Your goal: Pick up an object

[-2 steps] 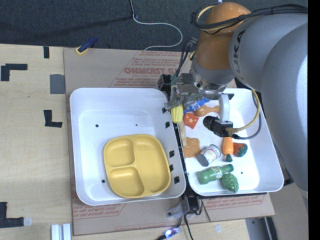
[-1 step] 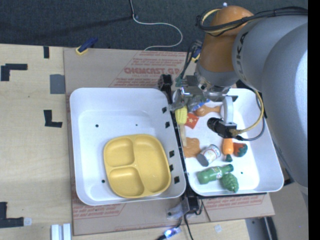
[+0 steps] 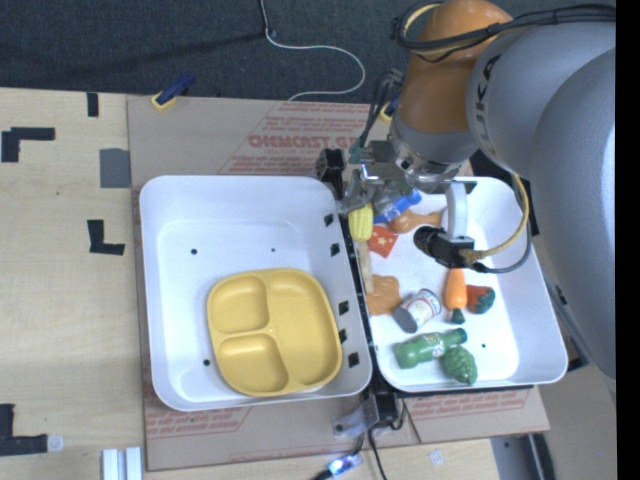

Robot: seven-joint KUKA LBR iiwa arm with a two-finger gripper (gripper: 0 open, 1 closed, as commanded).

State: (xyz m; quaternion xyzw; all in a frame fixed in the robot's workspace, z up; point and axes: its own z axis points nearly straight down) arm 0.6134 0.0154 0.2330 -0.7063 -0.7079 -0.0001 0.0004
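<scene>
My gripper [image 3: 366, 194] hangs over the far left corner of the right bin [image 3: 520, 353], beside the wall shared by the two bins. Right below it lies a yellow corn cob [image 3: 360, 220], touching or nearly touching the gripper's tip. Next to the cob are a red-orange piece [image 3: 384, 239], a blue piece [image 3: 401, 206] and a tan piece [image 3: 424, 221]. Nearer the front lie a tan item [image 3: 382, 294], a small can [image 3: 421, 308], a carrot [image 3: 455, 288], a red-and-green piece [image 3: 481, 299], a green bottle [image 3: 430, 347] and a green leafy toy [image 3: 461, 367].
The left bin [image 3: 175, 218] holds a yellow divided plate [image 3: 273, 329] towards its front right. The big grey arm with its orange band [image 3: 445, 58] covers the right bin's far right side. A white cable [image 3: 310, 43] lies on the dark floor behind the bench.
</scene>
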